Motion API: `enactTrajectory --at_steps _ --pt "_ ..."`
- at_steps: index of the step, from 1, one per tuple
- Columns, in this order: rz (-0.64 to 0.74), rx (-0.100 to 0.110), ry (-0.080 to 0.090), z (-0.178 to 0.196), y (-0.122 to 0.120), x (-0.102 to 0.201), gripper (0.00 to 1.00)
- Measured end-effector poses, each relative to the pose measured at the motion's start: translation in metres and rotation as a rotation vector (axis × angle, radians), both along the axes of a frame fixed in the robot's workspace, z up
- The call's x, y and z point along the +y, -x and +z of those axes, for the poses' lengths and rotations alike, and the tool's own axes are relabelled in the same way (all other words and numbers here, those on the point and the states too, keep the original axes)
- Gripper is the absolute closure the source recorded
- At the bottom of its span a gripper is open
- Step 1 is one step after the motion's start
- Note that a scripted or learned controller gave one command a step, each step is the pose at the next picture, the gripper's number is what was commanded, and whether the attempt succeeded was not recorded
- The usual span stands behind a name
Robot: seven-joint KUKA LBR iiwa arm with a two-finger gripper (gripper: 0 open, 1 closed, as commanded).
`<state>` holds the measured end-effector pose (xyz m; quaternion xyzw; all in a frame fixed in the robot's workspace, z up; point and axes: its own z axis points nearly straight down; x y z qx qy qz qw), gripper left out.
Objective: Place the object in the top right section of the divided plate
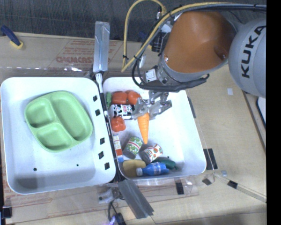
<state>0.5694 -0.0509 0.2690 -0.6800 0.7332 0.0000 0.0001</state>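
A green divided plate (30, 125) lies in the left bin (18, 172), with its large section to the upper right. My gripper (152, 108) hangs over the upper middle of the right bin (187, 139), below the orange wrist band. An orange toy carrot (144, 128) points down from between its fingers, wide end up in the grip and tip toward the bin floor. The gripper is shut on the carrot, well to the right of the plate.
The right bin also holds red-orange toy food (126, 97), a black-and-white carton (122, 110), two small cans (132, 146), a blue bottle (152, 169) and a yellow piece (133, 164). A raised divider wall (103, 125) separates the bins.
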Motion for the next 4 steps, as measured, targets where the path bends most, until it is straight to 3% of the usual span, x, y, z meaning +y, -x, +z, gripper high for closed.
enactTrajectory --at_steps 1,2,3,4 --pt "-0.069 0.004 -0.002 -0.079 -0.004 -0.001 1.0" --pt "-0.143 -0.003 -0.001 -0.042 -0.088 0.0 1.0" --pt "-0.518 -0.004 -0.001 -0.008 -0.075 -0.068 1.0" --pt "-0.291 -0.004 -0.001 0.041 -0.088 -0.034 1.0"
